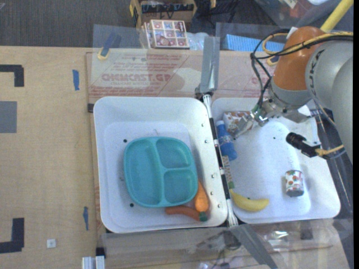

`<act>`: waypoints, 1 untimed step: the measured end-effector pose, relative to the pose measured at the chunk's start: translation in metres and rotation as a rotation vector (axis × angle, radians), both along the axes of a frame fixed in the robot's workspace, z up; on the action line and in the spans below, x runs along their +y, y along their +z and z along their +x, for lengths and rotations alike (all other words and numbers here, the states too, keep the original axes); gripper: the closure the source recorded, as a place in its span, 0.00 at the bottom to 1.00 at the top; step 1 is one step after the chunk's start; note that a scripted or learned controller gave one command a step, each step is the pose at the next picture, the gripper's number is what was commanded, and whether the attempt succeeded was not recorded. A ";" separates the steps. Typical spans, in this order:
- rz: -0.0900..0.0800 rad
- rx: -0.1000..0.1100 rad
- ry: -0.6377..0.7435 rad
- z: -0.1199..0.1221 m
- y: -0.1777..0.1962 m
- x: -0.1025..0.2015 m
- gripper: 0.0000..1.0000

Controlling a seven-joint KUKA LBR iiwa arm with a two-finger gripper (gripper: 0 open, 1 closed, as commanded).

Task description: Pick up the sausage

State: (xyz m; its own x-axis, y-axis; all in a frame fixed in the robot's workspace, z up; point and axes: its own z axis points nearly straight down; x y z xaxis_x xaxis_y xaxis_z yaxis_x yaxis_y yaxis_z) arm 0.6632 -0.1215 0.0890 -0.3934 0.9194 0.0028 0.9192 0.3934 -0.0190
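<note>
Faint red lettering across the clear sheet (147, 78) behind the left bin, reading roughly "CHEMCAST GP", last letters uncertain. Printed squares on the small box (166, 33) beyond it, too small to read. Patterned print on the small can (294, 182) in the right bin and on the wrapper (236, 120) near its back left corner, nothing legible on either. Blue bottle (225, 142) by the divider, label unreadable.
</note>
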 end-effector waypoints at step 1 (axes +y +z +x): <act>0.006 0.001 -0.018 0.000 -0.002 -0.002 0.00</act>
